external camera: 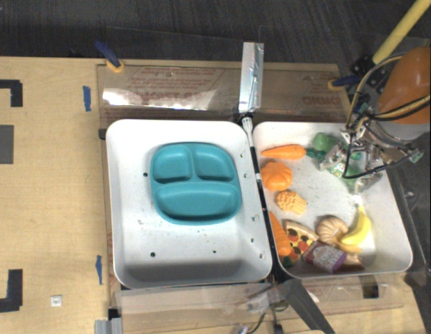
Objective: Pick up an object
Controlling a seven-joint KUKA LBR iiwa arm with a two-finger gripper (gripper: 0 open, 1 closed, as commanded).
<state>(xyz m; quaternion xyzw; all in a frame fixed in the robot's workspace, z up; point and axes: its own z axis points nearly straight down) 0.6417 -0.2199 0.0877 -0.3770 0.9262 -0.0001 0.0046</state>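
Teal plate point(195, 182) in left bin point(125, 249) — toy food in right bin point(400, 245); pincer point(352, 160) state unclear.

Inspector A: Any legible text to record on the bench?

Inspector B: None that can be read. The clear sheet point(170, 85) behind the left bin point(125, 207) carries faint reddish print, too blurred to make out.

Inspector A: And the matching sheet point(309, 89) behind the right bin point(396, 249)?

Inspector B: Same finding: pale lettering, illegible.

Inspector A: Anything on the contents?

Inspector B: The purple packet point(325, 257) at the near edge of the right bin shows a light label patch, but no word or number resolves. The small white square point(56, 300) on the bench at lower left bears a mark too small to tell
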